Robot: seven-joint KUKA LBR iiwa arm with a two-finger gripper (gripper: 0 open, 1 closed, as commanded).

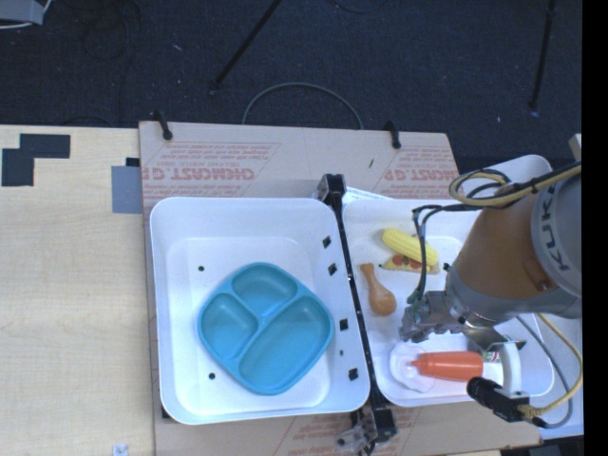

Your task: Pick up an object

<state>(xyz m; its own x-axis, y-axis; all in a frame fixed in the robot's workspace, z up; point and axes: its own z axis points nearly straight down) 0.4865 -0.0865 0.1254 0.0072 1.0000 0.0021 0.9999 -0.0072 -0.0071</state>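
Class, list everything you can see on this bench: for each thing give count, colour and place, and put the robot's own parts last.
bins: two, white, side by side on the bench.
plate: one, blue, three compartments, in the left bin.
corn: one, yellow, far part of the right bin.
spoon: one, brown wood, right bin, near the divider, in front of the corn.
bottle: one, orange-red, lying on its side at the near end of the right bin.
cardboard: one sheet, brown with red print, under the bins.
arm: one, grey with orange band, reaching in over the right bin.
claw: one, dark, above the right bin between spoon and bottle.
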